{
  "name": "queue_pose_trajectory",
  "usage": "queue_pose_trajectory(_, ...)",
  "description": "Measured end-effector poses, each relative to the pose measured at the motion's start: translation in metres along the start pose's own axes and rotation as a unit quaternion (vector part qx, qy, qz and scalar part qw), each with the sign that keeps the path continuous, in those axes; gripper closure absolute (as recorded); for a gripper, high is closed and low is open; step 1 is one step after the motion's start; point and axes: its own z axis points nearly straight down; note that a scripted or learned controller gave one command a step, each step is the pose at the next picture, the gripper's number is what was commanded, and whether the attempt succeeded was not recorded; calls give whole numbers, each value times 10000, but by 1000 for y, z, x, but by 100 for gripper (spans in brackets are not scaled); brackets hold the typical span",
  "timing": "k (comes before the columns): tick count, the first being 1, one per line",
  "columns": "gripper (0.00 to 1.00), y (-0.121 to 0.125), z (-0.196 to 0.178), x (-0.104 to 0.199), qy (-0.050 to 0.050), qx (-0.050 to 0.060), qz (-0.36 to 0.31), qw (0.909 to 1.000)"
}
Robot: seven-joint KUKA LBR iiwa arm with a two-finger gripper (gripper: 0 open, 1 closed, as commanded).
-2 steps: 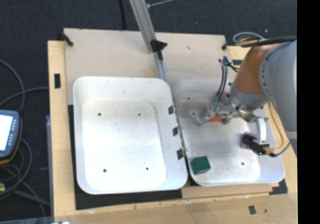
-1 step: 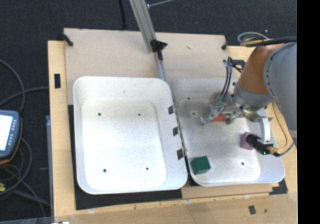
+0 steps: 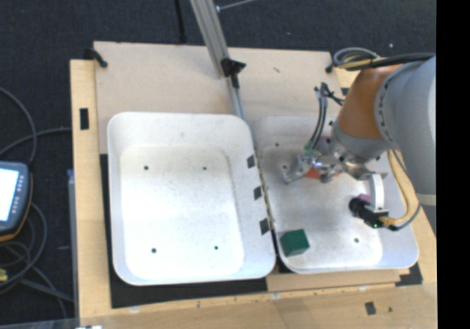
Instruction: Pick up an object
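A small green block [image 3: 294,241] lies near the front left corner of the right bin [image 3: 334,247]. The gripper [image 3: 302,170] hangs low over the middle of that bin, well behind the block and apart from it. The grey arm with its orange band [image 3: 367,103] comes in from the right and covers the bin's back right part. A small orange-red spot shows by the gripper's body. Nothing is clearly seen between the fingers.
The left bin [image 3: 183,199] sits beside the right one, sharing a middle rim with black clips [image 3: 258,192]. A slanted aluminium post [image 3: 209,19] rises behind the bins. Cables and a black connector [image 3: 363,208] hang at the arm's wrist.
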Motion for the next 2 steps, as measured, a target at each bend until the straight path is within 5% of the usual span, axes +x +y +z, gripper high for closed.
queue_pose_trajectory(1, 0, 56, 0, 25, -10, -8, 12, 10000)
queue_pose_trajectory(2, 100, 56, -12, 25, -20, -17, -26, 10000)
